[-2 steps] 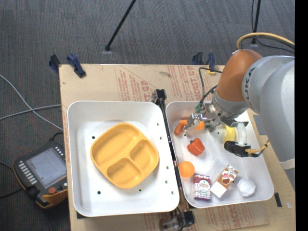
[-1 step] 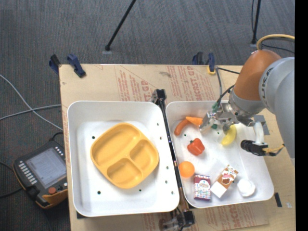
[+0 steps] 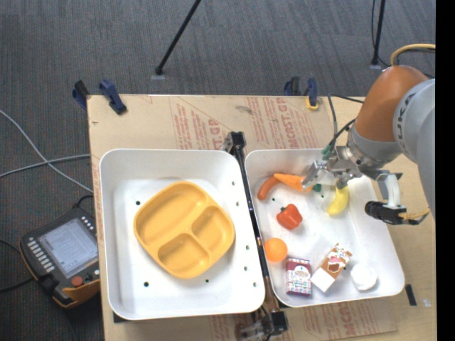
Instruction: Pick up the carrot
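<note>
The carrot [image 3: 290, 181] lies in the upper left part of the right bin [image 3: 393, 258]. It is orange, and its right end points at the gripper. The gripper [image 3: 317, 177] hangs low over the bin, right at that end of the carrot. The arm comes in from the right, with the orange band above the wrist. I cannot make out whether the carrot is gripped or only touched. The carrot's left end touches a curved orange piece [image 3: 266, 188].
The right bin also holds a red pepper [image 3: 288, 217], a banana [image 3: 338, 201] just under the wrist, an orange ball [image 3: 275, 249], a pink carton [image 3: 298, 275], a small box [image 3: 332, 265] and a white round lid [image 3: 363, 277]. A yellow divided plate [image 3: 185, 228] lies in the left bin [image 3: 114, 190].
</note>
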`<state>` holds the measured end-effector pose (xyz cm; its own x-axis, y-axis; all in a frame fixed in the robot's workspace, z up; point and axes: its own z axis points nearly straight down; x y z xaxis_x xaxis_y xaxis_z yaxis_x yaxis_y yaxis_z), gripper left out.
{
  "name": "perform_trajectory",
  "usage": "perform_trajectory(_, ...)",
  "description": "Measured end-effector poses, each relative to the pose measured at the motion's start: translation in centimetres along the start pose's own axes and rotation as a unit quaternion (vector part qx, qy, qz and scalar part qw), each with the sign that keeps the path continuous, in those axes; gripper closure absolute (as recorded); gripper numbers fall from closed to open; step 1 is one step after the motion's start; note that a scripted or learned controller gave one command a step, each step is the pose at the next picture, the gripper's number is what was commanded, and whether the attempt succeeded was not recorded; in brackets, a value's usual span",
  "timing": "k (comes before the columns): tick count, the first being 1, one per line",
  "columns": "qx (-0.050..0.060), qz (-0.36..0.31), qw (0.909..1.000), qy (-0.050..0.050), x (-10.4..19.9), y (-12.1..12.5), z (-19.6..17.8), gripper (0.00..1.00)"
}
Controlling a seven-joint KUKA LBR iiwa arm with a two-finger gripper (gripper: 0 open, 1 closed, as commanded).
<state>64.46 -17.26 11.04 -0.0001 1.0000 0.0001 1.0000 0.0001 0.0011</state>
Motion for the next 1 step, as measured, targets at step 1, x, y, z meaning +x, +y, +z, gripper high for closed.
perform_trajectory(1, 0.002, -0.001, 1.0, 0.001, 2.9, -0.1, 2.04, 0.0)
